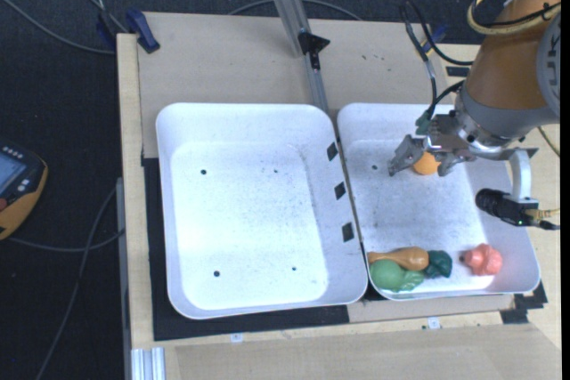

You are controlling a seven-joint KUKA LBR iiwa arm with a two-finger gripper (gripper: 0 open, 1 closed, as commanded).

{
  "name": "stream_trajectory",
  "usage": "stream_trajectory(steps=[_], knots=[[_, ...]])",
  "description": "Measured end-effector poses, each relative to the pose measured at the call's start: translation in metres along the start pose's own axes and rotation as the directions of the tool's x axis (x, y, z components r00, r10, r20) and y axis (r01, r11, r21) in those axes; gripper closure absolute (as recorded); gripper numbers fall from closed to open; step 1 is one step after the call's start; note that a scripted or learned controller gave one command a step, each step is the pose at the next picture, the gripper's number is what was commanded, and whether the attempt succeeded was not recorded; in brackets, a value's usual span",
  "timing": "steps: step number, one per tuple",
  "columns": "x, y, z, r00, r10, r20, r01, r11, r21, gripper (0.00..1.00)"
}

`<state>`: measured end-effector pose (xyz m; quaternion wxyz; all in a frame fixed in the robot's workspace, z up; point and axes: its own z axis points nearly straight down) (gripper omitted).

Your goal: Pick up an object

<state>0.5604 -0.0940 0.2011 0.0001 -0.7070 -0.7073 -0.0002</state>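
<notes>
On your left sits the shallow white plastic left bin [245, 209]. In the right bin [392, 200], along the near wall, you see a green lumpy toy [394, 278], a tan gourd-shaped piece [403, 259], a dark green chunk [438, 263] and a pink knobbly lump [482, 259]. Farther back, the two-finger gripper [426, 158] hangs with its fingers spread around a small orange ball [426, 163].
</notes>
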Motion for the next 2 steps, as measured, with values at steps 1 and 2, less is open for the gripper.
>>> stream_trajectory(steps=[1, 2], knots=[[-0.041, -0.031, -0.070, 1.000, 0.002, 0.002, -0.002, 1.000, -0.004, 0.00], [-0.093, -0.057, -0.085, 1.000, 0.004, 0.002, -0.004, 1.000, -0.001, 0.00]])
